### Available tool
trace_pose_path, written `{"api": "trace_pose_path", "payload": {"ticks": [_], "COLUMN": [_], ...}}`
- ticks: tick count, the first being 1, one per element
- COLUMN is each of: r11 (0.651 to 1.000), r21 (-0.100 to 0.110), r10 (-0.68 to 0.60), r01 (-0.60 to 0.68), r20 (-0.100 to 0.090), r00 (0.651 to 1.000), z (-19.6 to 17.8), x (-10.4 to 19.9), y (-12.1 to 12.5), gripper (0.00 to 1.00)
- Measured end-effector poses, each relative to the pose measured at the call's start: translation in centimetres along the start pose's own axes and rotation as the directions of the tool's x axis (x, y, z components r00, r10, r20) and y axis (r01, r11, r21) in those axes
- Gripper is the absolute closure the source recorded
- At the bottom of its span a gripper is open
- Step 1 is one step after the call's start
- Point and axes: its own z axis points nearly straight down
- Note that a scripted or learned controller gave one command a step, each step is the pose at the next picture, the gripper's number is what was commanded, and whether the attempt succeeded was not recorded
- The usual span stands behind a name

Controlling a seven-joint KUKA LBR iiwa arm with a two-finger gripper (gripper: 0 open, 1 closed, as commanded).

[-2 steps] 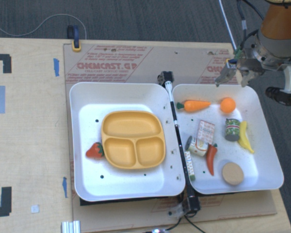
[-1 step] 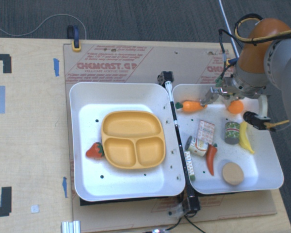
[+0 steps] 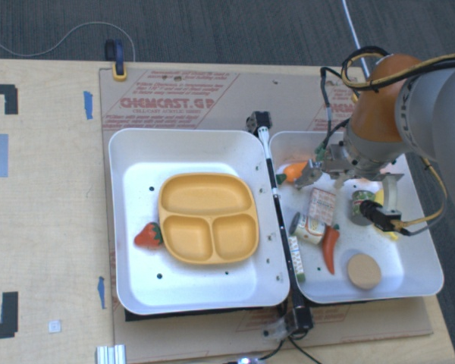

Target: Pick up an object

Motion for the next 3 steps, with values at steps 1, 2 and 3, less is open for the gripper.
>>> {"api": "trace_pose_path", "payload": {"ticks": [1, 2, 3], "r11": [1.000, 1.000, 1.000], "r21": [-0.005, -0.007, -0.013], "r10": [0.000, -0.001, 0.002], "r01": [0.000, 0.001, -0.002], "r20": [-0.001, -0.001, 0.006], "r00": [1.000, 1.000, 1.000], "z": [-0.1, -0.1, -1.3], "x": [0.6, 0.4, 0.1], "y": [-2.2, -7.3, -7.2], "gripper": [0.00, 0.00, 1.00]}}
